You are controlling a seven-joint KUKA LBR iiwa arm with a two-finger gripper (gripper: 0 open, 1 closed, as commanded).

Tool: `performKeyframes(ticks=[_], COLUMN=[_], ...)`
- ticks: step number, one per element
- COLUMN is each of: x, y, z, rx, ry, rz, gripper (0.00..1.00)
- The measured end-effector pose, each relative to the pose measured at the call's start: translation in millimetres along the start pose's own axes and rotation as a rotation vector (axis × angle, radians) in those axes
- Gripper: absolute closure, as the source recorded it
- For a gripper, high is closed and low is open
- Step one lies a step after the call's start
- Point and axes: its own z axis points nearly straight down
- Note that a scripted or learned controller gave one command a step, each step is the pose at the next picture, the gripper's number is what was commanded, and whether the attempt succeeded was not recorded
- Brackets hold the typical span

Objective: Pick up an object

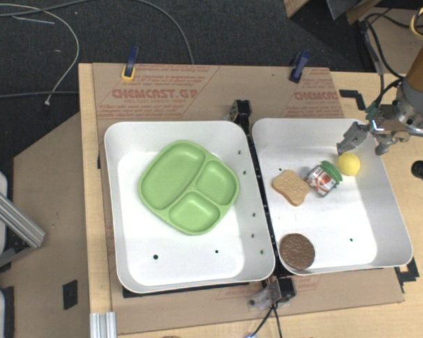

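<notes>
Over the upper right corner of the right bin (381, 248), at about two o'clock in the view, the gripper (367, 138) is seen, carried by the grey arm (417, 97) reaching in from three o'clock. Its two fingers are spread apart, one tip pointing towards nine o'clock and the other towards five, and nothing is held between them. Just below the gripper, at its six o'clock, a small yellow ball (349, 164) is found on the bin floor, apart from the fingers as far as can be judged. Touching the ball on its eight o'clock side, a small can with a green lid and a red and white label (323, 177) is seen lying on its side. Near the can, at its nine o'clock, a tan biscuit-shaped piece (290, 187) is laid flat, close to the bin's left wall. At the six o'clock edge of the same bin, a round brown disc (297, 251) is placed against the front rim.

Within the left bin (127, 259), a light green divided plate (189, 186) with three compartments is set, turned at an angle and slightly above the bin's middle. Both bins are rested side by side on a cardboard sheet (162, 90) covering the tabletop, and the sheet is fixed at twelve o'clock by two blue clamps (131, 56).
</notes>
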Motion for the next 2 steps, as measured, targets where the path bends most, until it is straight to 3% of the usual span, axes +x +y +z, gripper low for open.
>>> performKeyframes(ticks=[1, 2], x=[1, 3], y=[0, 10], z=[63, 101], rx=[0.006, -0.007], ry=[0.002, -0.002], rz=[0.001, 0.0], gripper=[0.0, 0.0])
